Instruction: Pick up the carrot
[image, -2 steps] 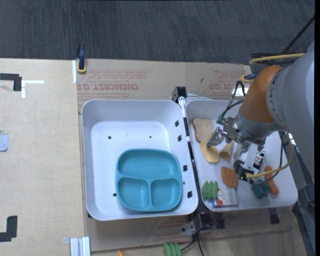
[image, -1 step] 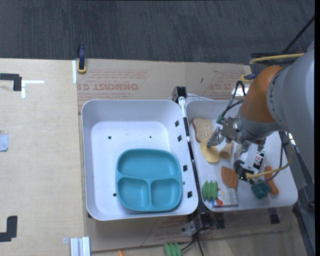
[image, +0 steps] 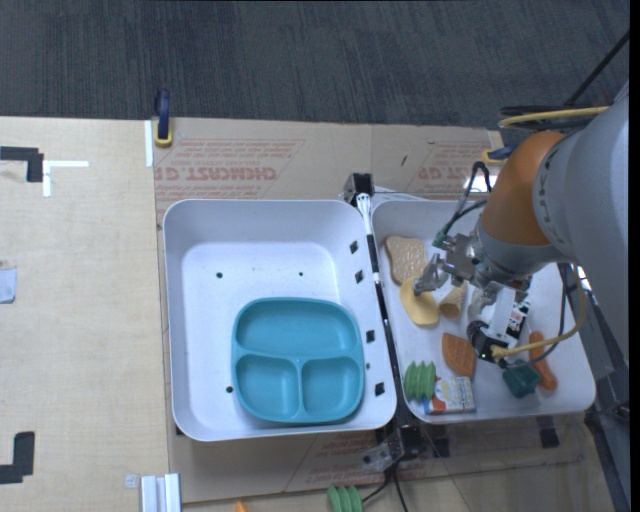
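Two white bins side by side on the bench. Left bin (image: 190, 300): holds a teal divided plate (image: 298, 360) w/ three compartments, sitting toward the near-right part of the bin floor; a few small dark specks on the bare white floor behind it. Right bin (image: 570, 398): crowded. Toast slice (image: 404, 258) at the far-left, just beside the divider between bins. Pale yellow flat piece (image: 420, 305) just in front of the toast, partly under the gripper. Orange-brown wedge-ish piece (image: 459, 354) nearer the camera, mid bin. Green ribbed item (image: 420, 379) at near-left, next to a small printed box (image: 452, 397) at the near edge. Carrot (image: 543, 373): small orange piece w/ dark green top, near-right corner area of right bin, lying on bin floor, apart from the gripper. Arm comes in from the right, orange band above wrist, over the right bin. Gripper (image: 452, 290) hangs above the yellow piece/toast zone, well left of the carrot; cables + wrist hardware clutter it, so can't tell if it's apart or together, and nothing visibly between its tips. Outside bins: another green item (image: 345, 497) on the cardboard at the near edge, blue/yellow clamp (image: 162, 120) at far-left of the cardboard.
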